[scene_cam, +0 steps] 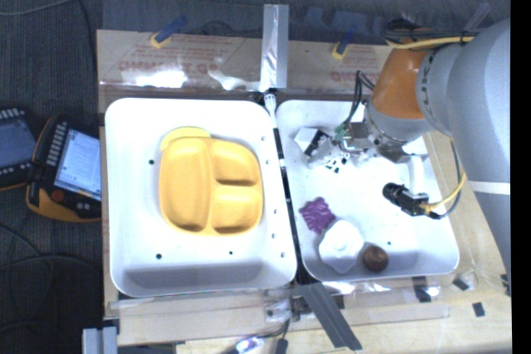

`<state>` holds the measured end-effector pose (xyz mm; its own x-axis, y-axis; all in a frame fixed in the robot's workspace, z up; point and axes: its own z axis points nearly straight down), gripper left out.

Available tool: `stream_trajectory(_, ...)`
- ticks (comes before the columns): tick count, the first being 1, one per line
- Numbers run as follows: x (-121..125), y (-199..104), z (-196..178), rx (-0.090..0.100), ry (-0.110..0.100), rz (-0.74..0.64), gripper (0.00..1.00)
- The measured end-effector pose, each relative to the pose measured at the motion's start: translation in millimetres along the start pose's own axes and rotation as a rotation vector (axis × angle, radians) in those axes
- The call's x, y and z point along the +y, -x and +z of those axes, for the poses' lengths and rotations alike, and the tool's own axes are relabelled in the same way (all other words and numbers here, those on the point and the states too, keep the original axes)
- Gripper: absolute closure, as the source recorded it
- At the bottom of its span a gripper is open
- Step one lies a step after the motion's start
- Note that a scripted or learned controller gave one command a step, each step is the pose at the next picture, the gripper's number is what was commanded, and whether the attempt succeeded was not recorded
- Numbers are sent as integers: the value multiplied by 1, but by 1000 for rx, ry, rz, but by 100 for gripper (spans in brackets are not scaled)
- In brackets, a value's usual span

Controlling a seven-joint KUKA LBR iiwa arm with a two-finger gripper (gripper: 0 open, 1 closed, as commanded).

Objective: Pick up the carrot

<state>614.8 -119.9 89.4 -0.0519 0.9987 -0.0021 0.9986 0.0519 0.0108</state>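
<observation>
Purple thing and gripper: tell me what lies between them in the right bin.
Camera view: bare white bin floor lies between the purple thing and the gripper, apart from small dark specks just below the gripper.

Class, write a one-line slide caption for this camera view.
Grey-and-orange arm reaches over the right bin; a yellow divided tray fills the left.

Left bin (124,261) holds a yellow divided tray (211,180). Right bin (431,249) holds a purple piece (316,214), a white cup (340,244) and a brown ball (375,259), clustered near its front.
</observation>
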Motion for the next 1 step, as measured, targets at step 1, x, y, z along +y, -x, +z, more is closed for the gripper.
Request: stream_trajectory(1, -55, -8, -2, -3, 2, -360, 0)
